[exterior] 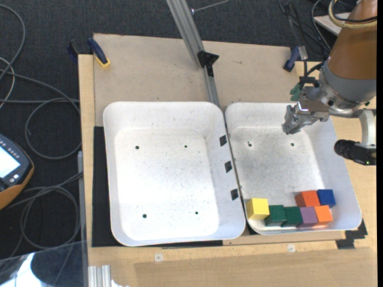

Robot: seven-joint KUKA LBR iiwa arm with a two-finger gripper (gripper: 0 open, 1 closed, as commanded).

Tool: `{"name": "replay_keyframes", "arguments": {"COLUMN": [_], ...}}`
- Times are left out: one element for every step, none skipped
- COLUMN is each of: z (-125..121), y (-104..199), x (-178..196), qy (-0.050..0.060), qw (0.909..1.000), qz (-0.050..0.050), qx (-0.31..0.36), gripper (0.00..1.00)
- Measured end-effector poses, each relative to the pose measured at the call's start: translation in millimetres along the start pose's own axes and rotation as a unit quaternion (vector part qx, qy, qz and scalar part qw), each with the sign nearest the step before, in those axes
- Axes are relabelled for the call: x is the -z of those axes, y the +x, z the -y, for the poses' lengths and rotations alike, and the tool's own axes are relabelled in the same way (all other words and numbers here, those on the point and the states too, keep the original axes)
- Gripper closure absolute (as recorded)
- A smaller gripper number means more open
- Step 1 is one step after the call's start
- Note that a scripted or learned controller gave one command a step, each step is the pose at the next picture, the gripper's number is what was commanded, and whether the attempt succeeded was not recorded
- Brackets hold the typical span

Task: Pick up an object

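- Small coloured blocks lying together in the near corner of the right bin: yellow block, two green blocks, purple block, orange block, red block and blue block.
- Probably light, stiff and not fragile; flat faces and sharp edges, likely of wood or plastic, so little danger of crushing.
- Perhaps a little smooth on the faces, therefore better to press on two opposite flat sides, not on corners.
- Easiest to take: the yellow block, at the left end of the row, with free space on its left and far sides.
- Harder to take: the purple and green blocks, touching their neighbours on both sides and lying close to the near wall of the bin.
- Gripper hanging over the far part of the right bin, well apart from the blocks; impossible to tell from this view if the jaws are released or clenched, nothing seen between them.
- Floor of both bins white, flat and speckled with dark dust, with low curved walls.
- Left bin just beside the right one, with black clips between them.
- Around: brown bench top, a slanted metal pole, blue clamps at the far corners, cables on the dark carpet.
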State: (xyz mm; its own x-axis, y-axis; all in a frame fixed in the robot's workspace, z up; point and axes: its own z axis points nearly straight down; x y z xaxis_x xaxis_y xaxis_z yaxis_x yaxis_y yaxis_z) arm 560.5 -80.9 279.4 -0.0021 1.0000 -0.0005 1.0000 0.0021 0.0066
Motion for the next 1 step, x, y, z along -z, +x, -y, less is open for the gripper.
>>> {"name": "replay_keyframes", "arguments": {"z": [-5.1], "y": [51.2], "x": [2.7], "qy": [0.002], "qw": [1.0000], "qz": [-0.001], "qx": [0.002], "gripper": [1.00]}}
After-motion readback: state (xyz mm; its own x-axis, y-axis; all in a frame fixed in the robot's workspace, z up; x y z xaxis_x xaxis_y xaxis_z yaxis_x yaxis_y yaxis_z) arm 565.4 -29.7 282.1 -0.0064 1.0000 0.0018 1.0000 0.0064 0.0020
